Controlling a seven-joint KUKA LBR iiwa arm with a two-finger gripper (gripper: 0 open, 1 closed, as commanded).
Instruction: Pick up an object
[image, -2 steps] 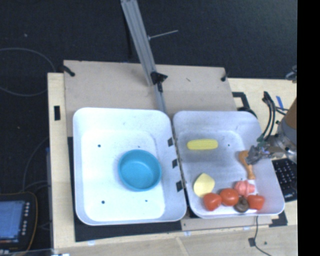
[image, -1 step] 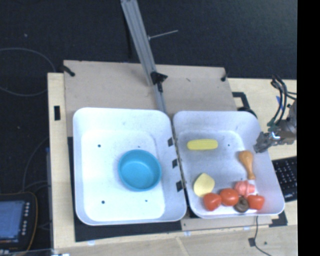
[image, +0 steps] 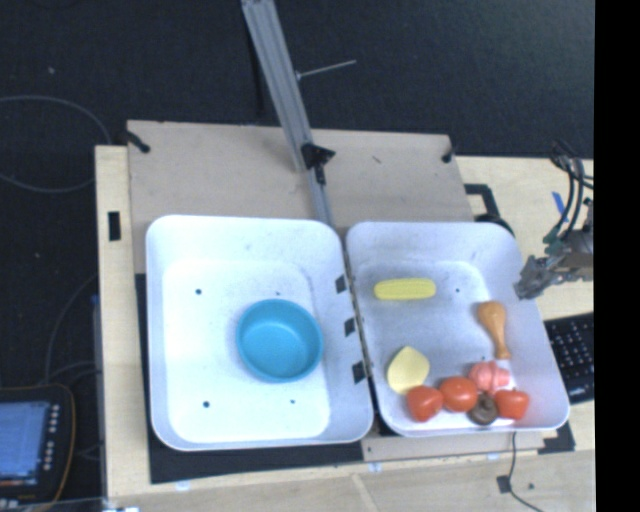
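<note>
Gripper (image: 532, 280) at right edge of frame, mid-height, reaching in from right; finger state unreadable.

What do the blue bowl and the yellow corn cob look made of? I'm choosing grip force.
Blue bowl: probably moulded plastic, going by its even colour, smooth walls and soft sheen. Yellow corn cob: likely a plastic or rubber toy, with flat uniform yellow and no visible kernels, though the view is too coarse to be sure.
</note>
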